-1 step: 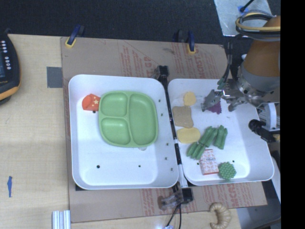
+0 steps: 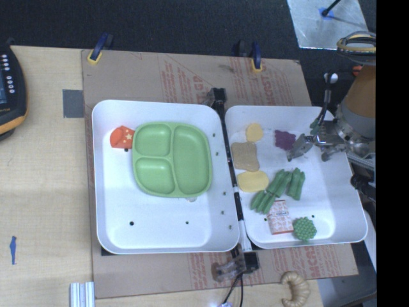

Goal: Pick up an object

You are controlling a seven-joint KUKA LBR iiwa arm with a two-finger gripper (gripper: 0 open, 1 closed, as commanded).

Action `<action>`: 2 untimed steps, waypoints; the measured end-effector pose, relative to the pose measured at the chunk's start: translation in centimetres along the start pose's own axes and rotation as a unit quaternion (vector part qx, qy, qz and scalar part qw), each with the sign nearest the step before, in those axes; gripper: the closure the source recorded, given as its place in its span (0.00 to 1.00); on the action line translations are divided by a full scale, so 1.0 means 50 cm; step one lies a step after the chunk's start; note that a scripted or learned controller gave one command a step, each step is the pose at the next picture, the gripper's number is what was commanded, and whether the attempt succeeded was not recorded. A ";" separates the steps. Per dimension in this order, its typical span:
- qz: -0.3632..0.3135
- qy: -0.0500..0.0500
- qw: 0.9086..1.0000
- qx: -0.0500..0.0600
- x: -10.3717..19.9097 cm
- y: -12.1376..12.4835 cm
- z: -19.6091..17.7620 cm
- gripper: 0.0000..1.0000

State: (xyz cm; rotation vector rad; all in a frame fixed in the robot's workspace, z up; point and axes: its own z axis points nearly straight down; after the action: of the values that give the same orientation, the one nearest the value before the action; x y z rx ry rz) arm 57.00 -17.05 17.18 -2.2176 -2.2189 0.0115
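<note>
My gripper (image 2: pixel 312 148) hangs over the right bin (image 2: pixel 345 190), near its upper right part, with its fingers spread and nothing between them. A purple piece (image 2: pixel 284 138) lies just left of the fingers. Below it lie green bean pods (image 2: pixel 279 189), a small red and white packet (image 2: pixel 279 217) and a green bumpy ball (image 2: pixel 304 228). Along the bin's left side sit a small yellow round piece (image 2: pixel 254 132), a tan slab (image 2: pixel 245 155) and a yellow oval (image 2: pixel 252 181).
The left bin (image 2: pixel 160 232) holds a green divided plate (image 2: pixel 172 158) and a red item (image 2: pixel 121 137) at its upper left. A controller (image 2: pixel 9 94) lies at the far left edge. A tan curled object (image 2: pixel 295 288) rests on the bench below the right bin.
</note>
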 end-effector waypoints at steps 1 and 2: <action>-0.004 0.001 1.000 -0.001 0.046 0.009 0.067 0.00; -0.004 0.000 1.000 -0.007 0.026 0.182 0.160 0.00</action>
State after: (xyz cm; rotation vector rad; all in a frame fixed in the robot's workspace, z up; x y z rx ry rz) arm 66.03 -15.76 9.10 -2.2161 -2.2335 -0.0031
